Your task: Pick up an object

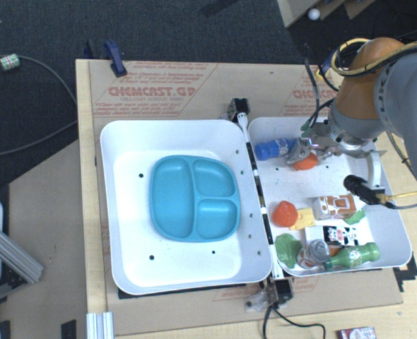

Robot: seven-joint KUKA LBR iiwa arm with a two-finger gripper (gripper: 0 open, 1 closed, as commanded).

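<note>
Blue plate: a light blue plate (pixel 194 197) with three sections lies flat in the middle of the left bin (pixel 124 260).
Left bin: white and shallow, sitting on brown cardboard (pixel 159 90) with red letters on it.
Blue clip: a small dark blue clip (pixel 114 57) lies on the cardboard's far left corner.
Right bin: the white right bin (pixel 392 232) sits just beside the left one and has many small things in it.
Blue thing: a small blue object (pixel 274 149) lies near the far left side of the right bin.
Orange thing: a small orange-red object (pixel 306 162) sits right under the gripper (pixel 305 151), just beside the blue thing.
Gripper: it is low in the far part of the right bin, right at the orange-red object. I cannot tell if it is holding anything.
Arm: the grey arm with the orange band (pixel 364 83) comes in from the right.
Near pile: an orange-red ball (pixel 285 213), a yellow piece (pixel 304 219), a brown and white box (pixel 336 205), a green lump (pixel 287 248), a small can (pixel 314 253) and a green bottle (pixel 353 256) lie close together at the near end of the right bin.
</note>
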